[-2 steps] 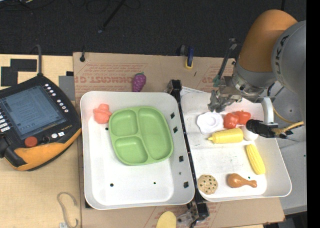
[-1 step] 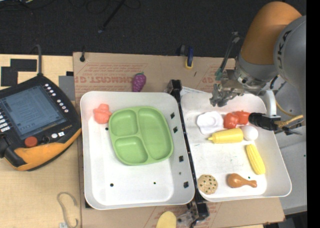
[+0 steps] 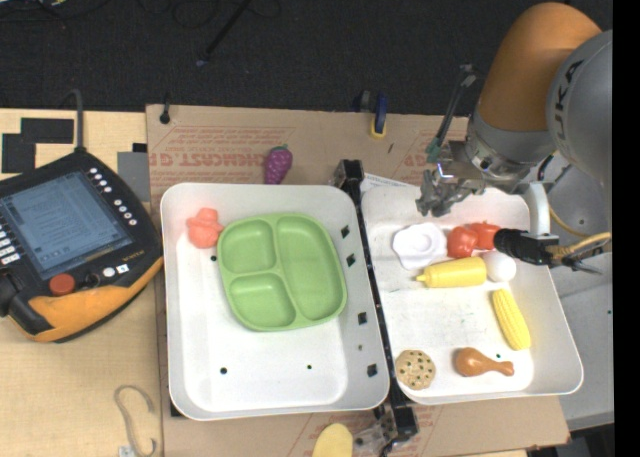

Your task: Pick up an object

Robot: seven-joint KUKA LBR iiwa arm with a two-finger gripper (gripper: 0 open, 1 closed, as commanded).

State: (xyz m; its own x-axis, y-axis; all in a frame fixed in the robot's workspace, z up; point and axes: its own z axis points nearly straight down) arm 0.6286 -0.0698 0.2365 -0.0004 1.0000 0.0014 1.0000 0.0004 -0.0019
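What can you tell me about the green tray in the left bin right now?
The green tray is a light green, plastic-looking divided plate with rounded corners and three compartments: two side by side at the far end, one wide one nearer the camera. It lies flat, turned slightly askew, on the floor of the left bin, toward its far half. All three compartments look bare. A pink toy sits just beyond its left corner; whether they touch is unclear.

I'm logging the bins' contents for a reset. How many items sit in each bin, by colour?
Left bin:
Green: 1, divided plate
Pink: 1, toy

Right bin:
White: 1, egg
Red: 1, tomato
Yellow: 2, bottle, corn
Brown: 2, cookie, drumstick

Total: 8
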